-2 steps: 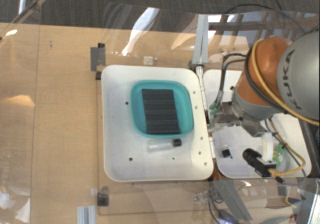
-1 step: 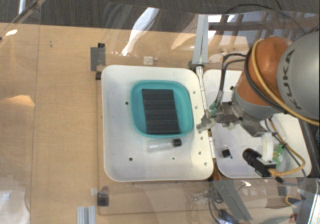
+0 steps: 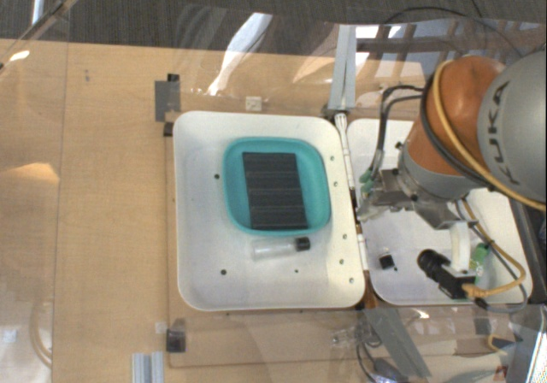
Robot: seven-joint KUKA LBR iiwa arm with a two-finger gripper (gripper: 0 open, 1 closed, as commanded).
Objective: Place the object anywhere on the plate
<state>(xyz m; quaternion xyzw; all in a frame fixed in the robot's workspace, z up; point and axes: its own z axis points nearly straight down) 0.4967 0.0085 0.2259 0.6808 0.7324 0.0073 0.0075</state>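
Plate, teal and square, sits in the left bin, carrying a dark ribbed rectangular pad. Just off the plate's near edge, on the bin's white floor, lies the object, a clear tube with a black cap at its right end. The arm hangs over the right bin. Its wrist hides the gripper, so whether it is open or shut is impossible to tell. A small dark piece rests in that right bin.
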